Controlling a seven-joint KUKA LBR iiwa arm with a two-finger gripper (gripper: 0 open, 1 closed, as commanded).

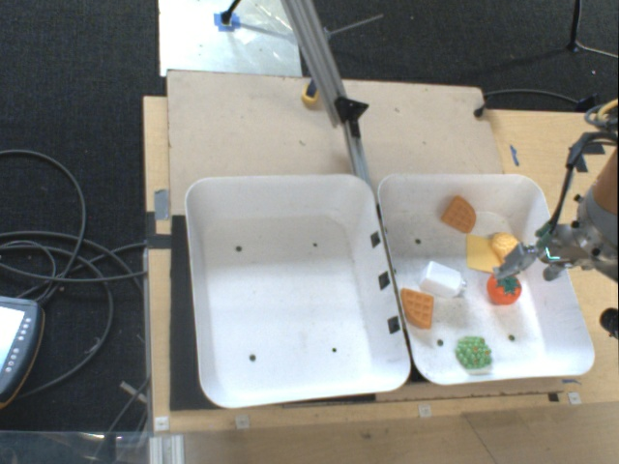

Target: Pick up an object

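The right bin (542, 201) holds several toy foods. A red tomato (504, 292) with a green stalk lies near its right side. My gripper (513, 264) reaches in from the right and sits just above the tomato's top, touching or almost touching it. Close behind the gripper lie a yellow cheese slice (480, 253) and a small yellow piece (503, 244). An orange toast piece (459, 214) lies farther back. A white block (441, 279) and a waffle (418, 308) sit near the bin's left wall, and a green broccoli (473, 353) lies at the front.
The left bin (208, 201) stands beside the right one, sharing a divider edge with black clips (383, 279). A grey pole (319, 56) slants over the bench from the back. Cables and a tablet (14, 341) lie on the floor at left.
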